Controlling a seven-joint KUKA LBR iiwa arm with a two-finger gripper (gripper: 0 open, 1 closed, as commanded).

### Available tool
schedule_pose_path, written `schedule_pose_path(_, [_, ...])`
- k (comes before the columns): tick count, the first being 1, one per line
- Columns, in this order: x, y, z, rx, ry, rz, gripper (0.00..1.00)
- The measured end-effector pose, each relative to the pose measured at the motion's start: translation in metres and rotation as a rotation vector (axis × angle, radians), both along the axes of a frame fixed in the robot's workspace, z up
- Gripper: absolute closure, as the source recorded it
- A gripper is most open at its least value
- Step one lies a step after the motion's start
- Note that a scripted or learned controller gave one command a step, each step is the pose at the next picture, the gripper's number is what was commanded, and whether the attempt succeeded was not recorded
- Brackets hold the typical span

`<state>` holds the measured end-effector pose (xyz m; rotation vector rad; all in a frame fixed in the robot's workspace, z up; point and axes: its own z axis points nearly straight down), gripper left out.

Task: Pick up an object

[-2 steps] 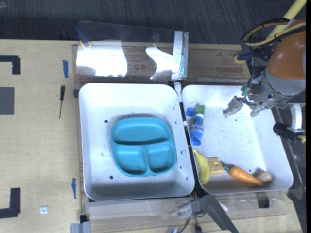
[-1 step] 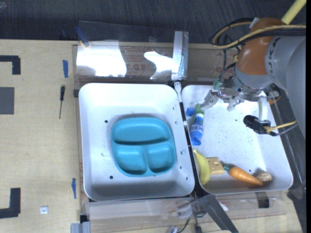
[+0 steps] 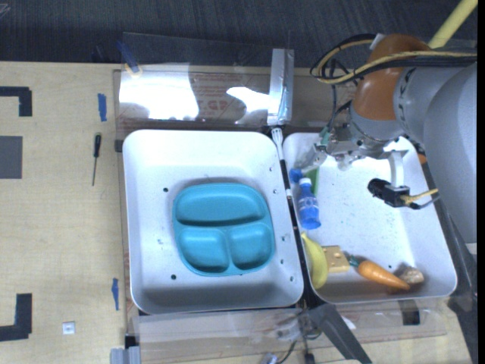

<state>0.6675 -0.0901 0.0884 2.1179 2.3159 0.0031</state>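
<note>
Blue water bottle [image 3: 307, 204] lies by your right bin's [image 3: 432, 241] left wall; gripper [image 3: 327, 149] hovers just above it; whether it's clenched, I cannot tell.

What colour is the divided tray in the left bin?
The divided tray is turquoise blue, seen clearly in the camera view.

Smooth, faintly glossy white plastic is seen in the two shallow bins [image 3: 144, 226]. A matt blue plastic divided tray [image 3: 223, 227] is shown, pale wood grain is presented by the bench top [image 3: 53, 241], and glare is thrown off clear sheeting [image 3: 189, 97].
</note>
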Motion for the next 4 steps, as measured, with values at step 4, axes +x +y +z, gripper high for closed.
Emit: schedule_pose_path(4, [-0.02,0.139,0.096,0.002,0.002,-0.232,0.0])
